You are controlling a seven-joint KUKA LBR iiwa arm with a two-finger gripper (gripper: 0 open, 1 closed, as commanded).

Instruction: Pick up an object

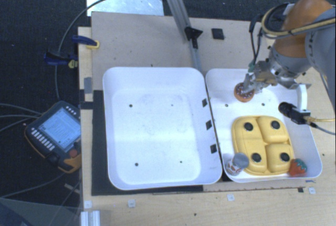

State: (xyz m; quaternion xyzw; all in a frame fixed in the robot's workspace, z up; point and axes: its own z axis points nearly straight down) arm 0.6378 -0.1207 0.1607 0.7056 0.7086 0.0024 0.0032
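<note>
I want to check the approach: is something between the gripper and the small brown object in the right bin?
Nothing visible. The gripper is directly over the brown object; the yellow tray lies nearer the camera, apart.

Robotics lab, teach pendant [56, 136], clamped bench [142, 44], cables [73, 25]

The grey arm with its orange band [307, 12] reached in from the right, its two-finger gripper [247, 86] lowered at the far side.
</note>
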